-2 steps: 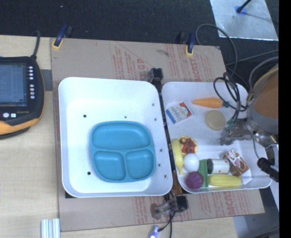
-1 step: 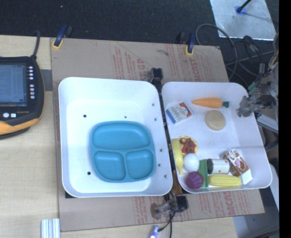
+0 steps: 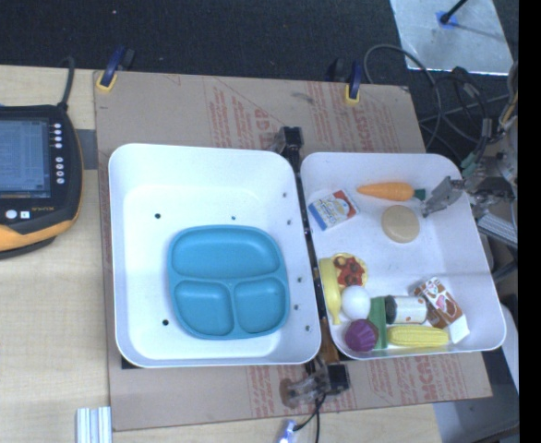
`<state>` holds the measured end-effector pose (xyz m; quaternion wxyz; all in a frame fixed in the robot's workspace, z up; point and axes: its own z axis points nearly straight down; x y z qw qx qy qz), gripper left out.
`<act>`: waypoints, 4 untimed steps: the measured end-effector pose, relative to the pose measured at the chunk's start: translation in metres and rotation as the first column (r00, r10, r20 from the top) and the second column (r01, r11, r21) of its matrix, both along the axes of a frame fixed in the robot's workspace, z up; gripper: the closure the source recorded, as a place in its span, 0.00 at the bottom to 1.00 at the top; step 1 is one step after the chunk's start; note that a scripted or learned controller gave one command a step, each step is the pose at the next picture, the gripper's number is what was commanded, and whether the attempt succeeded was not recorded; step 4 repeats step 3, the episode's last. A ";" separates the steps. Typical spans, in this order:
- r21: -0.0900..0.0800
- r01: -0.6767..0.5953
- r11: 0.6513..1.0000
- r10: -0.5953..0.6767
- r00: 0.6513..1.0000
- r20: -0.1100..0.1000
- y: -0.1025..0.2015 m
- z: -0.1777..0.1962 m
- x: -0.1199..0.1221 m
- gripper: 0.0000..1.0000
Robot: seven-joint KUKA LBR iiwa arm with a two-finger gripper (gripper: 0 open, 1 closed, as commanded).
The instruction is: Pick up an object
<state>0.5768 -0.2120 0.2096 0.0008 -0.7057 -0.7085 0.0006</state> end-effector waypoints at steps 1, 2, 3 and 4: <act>0.000 0.000 1.000 0.000 1.000 0.000 0.000 -0.005 0.050 0.00; 0.000 -0.002 1.000 0.002 1.000 -0.002 0.022 -0.069 0.057 0.00; 0.000 0.000 1.000 0.000 1.000 -0.002 0.012 -0.110 0.055 0.00; 0.000 0.000 1.000 0.000 1.000 -0.002 0.012 -0.110 0.055 0.00</act>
